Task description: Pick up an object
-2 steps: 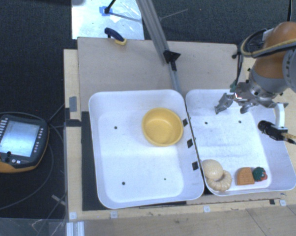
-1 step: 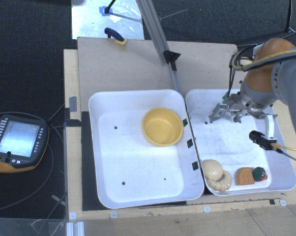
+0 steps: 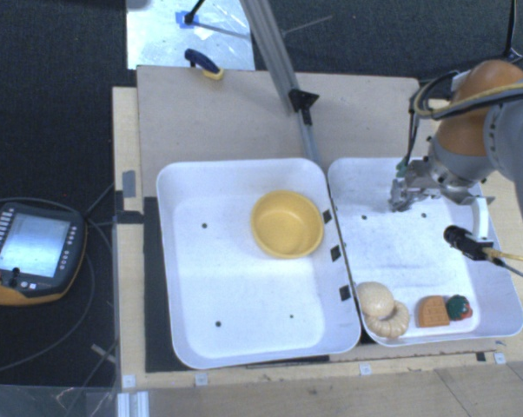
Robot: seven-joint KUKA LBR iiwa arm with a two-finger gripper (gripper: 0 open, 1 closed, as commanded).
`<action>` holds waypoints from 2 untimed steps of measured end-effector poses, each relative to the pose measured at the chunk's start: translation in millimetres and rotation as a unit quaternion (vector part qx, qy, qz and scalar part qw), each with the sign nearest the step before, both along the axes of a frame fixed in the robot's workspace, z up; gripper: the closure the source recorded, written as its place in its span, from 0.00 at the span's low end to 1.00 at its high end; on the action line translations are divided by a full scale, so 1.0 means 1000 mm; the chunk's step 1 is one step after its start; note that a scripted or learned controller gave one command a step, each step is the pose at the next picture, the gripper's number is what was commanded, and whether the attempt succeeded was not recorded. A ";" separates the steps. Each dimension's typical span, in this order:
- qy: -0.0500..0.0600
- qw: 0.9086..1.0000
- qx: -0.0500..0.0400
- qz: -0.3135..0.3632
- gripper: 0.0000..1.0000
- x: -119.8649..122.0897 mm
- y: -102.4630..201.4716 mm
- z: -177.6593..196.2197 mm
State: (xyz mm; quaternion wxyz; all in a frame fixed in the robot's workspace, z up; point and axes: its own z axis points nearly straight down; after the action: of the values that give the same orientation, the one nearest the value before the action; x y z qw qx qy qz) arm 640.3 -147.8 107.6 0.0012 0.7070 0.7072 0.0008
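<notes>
A yellow bowl (image 3: 287, 223) sits upright in the left bin (image 3: 192, 320), near its upper right corner. In the right bin (image 3: 505, 320), along the front edge, lie a cream-coloured shell-like toy (image 3: 382, 308) and an orange toy with a dark green end (image 3: 442, 310). My gripper (image 3: 401, 199) hangs over the upper part of the right bin, well away from those toys, pointing down at bare bin floor. Nothing shows between its fingers.
A grey pole (image 3: 279, 50) slants across the bench behind the bins. A teach pendant (image 3: 29, 252) lies on the floor at the left. A black cable connector (image 3: 466, 241) hangs beside the arm over the right bin.
</notes>
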 end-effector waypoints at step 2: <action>-0.001 1.000 0.000 0.000 1.00 -0.004 0.006 0.106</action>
State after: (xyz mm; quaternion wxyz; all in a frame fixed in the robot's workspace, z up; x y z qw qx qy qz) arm 636.2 -141.9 213.6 0.0022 0.7068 0.7074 0.0017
